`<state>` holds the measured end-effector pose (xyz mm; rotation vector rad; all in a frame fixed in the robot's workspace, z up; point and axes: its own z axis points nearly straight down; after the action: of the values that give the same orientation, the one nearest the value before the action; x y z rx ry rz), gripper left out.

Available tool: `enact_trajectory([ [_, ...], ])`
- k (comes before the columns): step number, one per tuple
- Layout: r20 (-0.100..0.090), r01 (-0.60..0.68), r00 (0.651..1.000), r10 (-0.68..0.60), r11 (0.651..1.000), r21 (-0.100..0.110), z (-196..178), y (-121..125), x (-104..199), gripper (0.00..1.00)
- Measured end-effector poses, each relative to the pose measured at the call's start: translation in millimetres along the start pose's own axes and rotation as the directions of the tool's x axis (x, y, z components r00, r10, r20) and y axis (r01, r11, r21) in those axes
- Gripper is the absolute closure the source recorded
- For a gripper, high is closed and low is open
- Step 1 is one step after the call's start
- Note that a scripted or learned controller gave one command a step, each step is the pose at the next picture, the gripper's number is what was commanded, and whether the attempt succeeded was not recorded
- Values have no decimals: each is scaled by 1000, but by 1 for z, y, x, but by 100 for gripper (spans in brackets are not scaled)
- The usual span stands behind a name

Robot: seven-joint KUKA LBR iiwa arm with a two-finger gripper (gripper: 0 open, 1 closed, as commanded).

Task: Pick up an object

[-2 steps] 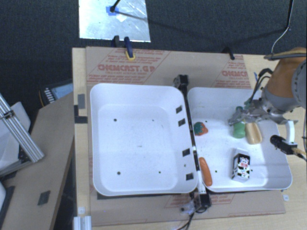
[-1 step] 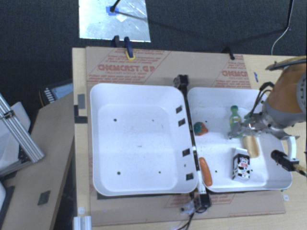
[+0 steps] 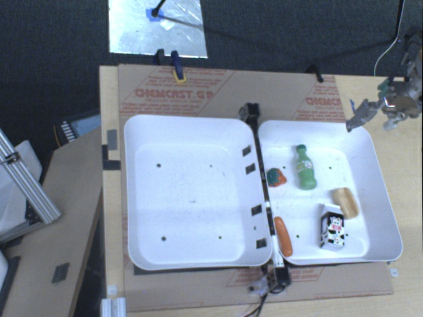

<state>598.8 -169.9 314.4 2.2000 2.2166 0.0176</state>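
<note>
Five candidates are being shown in the right bin [image 3: 370, 152]. Against its centre, the green bottle [image 3: 305, 167] is lying just above, the strawberry [image 3: 275, 176] to the left near the divider, the bread roll [image 3: 346, 202] lower right, the cow-print milk carton [image 3: 333, 230] below that, and the carrot [image 3: 283, 236] at lower left. The gripper [image 3: 371, 109] is being held beyond the bin's upper right corner, fingers spread apart, nothing between them. The left bin [image 3: 135, 177] is sitting alongside.
</note>
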Motion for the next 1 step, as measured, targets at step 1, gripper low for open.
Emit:
enact_trajectory([
  [1, -2, 1, 1000, -1, 1000, 13, 0, -2, -1, 100],
])
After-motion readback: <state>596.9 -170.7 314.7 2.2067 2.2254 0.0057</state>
